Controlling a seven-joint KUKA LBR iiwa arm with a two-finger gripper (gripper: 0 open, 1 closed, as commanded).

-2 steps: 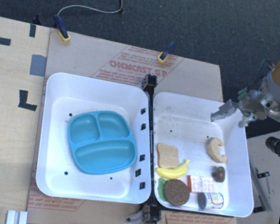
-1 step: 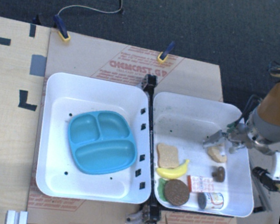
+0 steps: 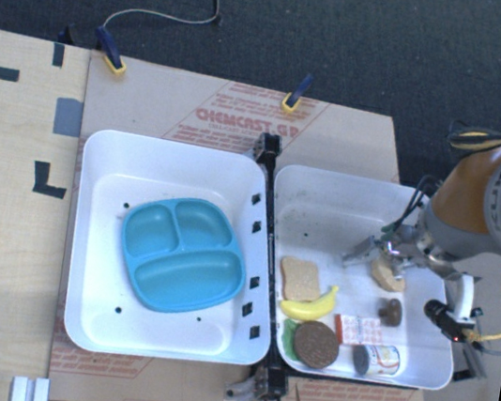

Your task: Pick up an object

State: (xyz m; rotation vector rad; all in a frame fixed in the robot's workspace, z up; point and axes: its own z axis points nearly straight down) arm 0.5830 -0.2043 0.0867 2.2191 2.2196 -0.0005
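Tan lump (image 3: pixel 389 274), likely light, firm toy food; lies just under tool (image 3: pixel 383 252), whose grip state cannot be told. Pinch across its width.

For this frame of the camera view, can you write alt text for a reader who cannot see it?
A grey robot arm's gripper reaches from the right into the right white bin, just above a tan object. The bin also holds a bread slice, banana and brown patty. The left bin holds a blue divided plate.
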